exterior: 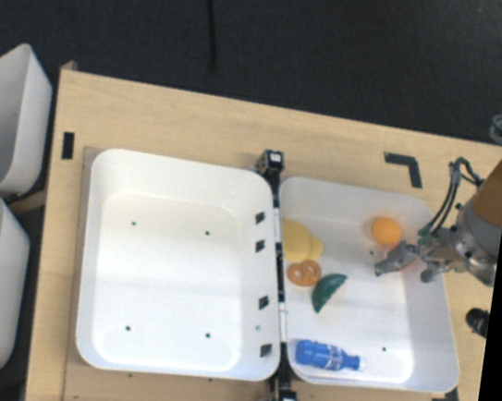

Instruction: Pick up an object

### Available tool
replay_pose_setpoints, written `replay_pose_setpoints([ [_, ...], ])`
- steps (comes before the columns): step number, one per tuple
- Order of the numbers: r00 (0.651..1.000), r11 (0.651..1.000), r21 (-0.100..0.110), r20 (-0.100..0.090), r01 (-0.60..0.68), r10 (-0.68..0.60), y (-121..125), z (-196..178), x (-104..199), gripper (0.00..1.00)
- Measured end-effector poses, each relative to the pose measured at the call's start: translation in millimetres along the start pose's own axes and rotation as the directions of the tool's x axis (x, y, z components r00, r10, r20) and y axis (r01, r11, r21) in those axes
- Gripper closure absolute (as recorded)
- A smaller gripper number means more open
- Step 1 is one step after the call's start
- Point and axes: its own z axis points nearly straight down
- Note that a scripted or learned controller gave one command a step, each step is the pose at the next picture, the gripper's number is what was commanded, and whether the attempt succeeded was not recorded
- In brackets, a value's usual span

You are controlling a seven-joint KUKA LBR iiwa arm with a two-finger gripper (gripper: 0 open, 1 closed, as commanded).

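The gripper (408, 259) hung over the right bin (431, 343) near its right edge, its fingers apart with nothing between them, so I judged the pick not yet made and the arm positioning for a grasp. The orange ball (386, 230) lay just beside the fingers, toward the bin's far edge; the next move would call for centring over it and coming down. Along that bin's left edge sat a yellow toy (299, 241), an orange ring (305, 272) and a green piece (327, 289). A blue bottle (325, 355) lay at its near edge. The left bin (93, 255) stood alongside.
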Motion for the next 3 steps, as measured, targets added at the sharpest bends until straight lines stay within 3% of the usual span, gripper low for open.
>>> replay_pose_setpoints([
  [1, 1.000, 1.000, -0.016, 0.004, 0.007, -0.007, 88, 21, 1, 0.00],
  [2, 1.000, 1.000, -0.014, 0.007, 0.006, -0.006, 85, 8, -1, 1.00],
  [3, 1.000, 1.000, -0.029, 0.010, 0.004, -0.004, 57, -178, 1, 1.00],
])
